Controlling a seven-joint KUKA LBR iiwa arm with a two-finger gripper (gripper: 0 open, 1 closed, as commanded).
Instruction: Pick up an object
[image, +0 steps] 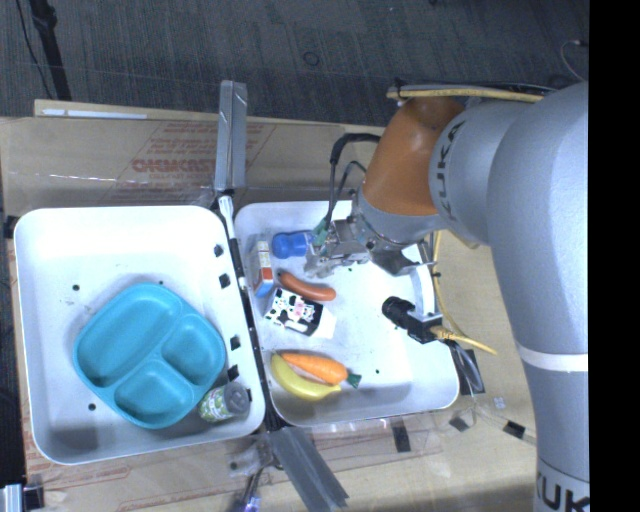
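My gripper (322, 256) hangs over the back of the right bin (395, 375), just above a brown-orange sausage (306, 287) and beside a blue object (291, 243). In front of the sausage lies a black-and-white cow-patterned block (293, 312). Near the bin's front edge, an orange carrot (315, 367) rests across a yellow banana (296, 383). A small orange-and-white tube (263, 263) lies along the bin's left wall. Nothing is visibly held.
The left bin (60, 250) holds a blue divided plate (148, 353) and a small greenish bottle (222, 403) at its front right corner. The grey arm with its orange band (405, 165) covers the right bin's back right part.
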